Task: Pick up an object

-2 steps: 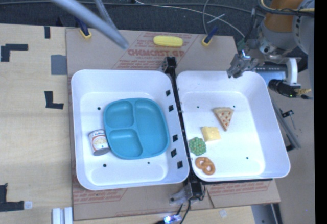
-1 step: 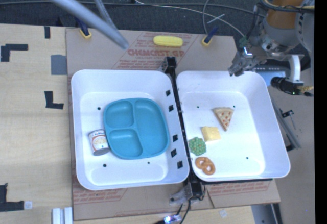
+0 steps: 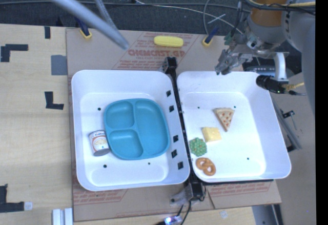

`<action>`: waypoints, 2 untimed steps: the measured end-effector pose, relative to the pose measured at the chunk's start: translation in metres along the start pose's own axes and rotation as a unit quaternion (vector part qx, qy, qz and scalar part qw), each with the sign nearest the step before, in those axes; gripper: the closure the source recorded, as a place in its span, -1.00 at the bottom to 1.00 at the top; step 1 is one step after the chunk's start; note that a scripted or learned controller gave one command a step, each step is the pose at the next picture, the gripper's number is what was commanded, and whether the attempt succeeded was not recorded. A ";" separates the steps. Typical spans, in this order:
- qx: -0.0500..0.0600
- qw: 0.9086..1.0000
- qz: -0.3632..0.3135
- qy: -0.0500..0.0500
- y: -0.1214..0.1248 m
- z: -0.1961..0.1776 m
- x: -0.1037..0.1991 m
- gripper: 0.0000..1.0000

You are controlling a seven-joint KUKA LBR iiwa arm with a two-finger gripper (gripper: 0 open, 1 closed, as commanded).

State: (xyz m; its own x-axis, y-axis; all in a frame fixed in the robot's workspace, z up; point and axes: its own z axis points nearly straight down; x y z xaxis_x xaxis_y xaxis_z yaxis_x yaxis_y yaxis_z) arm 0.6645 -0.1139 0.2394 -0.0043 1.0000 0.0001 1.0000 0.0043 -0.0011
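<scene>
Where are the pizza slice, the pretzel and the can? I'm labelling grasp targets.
pizza slice (image 3: 224,117), camera view, middle of the wedge
pretzel (image 3: 206,166), camera view, centre of the twist
can (image 3: 99,142), camera view, its printed side

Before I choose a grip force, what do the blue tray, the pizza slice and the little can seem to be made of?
Blue tray: likely moulded plastic, smooth, evenly coloured, softly shiny, with rounded compartments. Pizza slice: probably toy plastic or rubber, matte, with neat painted-looking dots. Can: looks like a toy tin with a printed label and greyish rim; metal or plastic cannot be told.
</scene>
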 end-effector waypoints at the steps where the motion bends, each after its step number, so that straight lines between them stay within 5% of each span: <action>1: 0.000 1.000 -0.001 0.001 -0.012 0.001 0.057 1.00; 2: 0.000 1.000 -0.001 0.001 -0.005 -0.001 0.117 1.00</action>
State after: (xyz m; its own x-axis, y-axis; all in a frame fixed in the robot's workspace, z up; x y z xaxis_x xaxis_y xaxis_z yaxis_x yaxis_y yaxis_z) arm 0.6587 0.0027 0.2400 -0.0068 1.0000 0.0015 1.0000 0.0068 -0.0006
